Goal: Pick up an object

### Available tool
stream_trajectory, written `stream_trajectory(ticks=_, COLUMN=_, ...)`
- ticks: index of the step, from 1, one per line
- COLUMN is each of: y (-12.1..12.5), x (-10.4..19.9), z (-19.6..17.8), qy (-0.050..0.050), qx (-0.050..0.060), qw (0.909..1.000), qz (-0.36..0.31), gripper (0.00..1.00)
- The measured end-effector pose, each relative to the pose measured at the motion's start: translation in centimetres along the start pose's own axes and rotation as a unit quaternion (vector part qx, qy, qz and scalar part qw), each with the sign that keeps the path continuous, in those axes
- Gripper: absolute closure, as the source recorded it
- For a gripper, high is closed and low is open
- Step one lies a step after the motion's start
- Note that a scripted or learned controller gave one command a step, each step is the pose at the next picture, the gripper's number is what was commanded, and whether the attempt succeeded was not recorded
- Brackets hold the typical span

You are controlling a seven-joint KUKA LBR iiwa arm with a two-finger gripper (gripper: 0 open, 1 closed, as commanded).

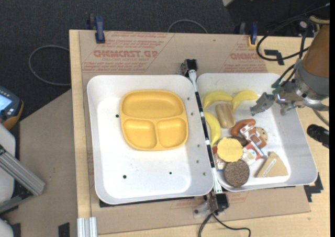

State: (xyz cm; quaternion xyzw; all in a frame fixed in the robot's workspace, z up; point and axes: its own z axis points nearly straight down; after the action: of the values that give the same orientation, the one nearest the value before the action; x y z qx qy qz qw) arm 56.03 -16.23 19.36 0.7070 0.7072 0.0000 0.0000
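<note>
Yellow tray (pixel 154 119) (three-part) in white bin (pixel 99 142); yellow bananas (pixel 218 98).

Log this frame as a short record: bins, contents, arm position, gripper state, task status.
left bin: holds a yellow divided tray
right bin: holds a pile of toy food, including bananas, a sausage, a yellow disc and a brown disc
arm: reaches in from the right, over the right bin's upper part
gripper: above the bin floor right of the bananas; nothing seen between its fingers
task status: no object picked up yet
</note>
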Motion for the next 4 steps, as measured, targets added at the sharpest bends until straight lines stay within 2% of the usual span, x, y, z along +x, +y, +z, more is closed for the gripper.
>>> stream_trajectory(ticks=1, y=0.7, x=6.8, z=10.6, qy=0.001, qx=0.002, qw=1.0, qz=-0.002, gripper=0.0)
stream_trajectory(ticks=2, y=-7.3, x=2.5, z=10.9, qy=0.0, qx=0.002, qw=1.0, qz=0.003, gripper=0.0)
stream_trajectory(ticks=3, y=2.4, x=4.6, z=10.8, qy=-0.001, qx=-0.004, qw=1.0, qz=-0.003, gripper=0.0)
stream_trajectory(ticks=4, y=7.2, x=6.9, z=10.9, qy=0.0, qx=-0.002, qw=1.0, qz=-0.002, gripper=0.0)
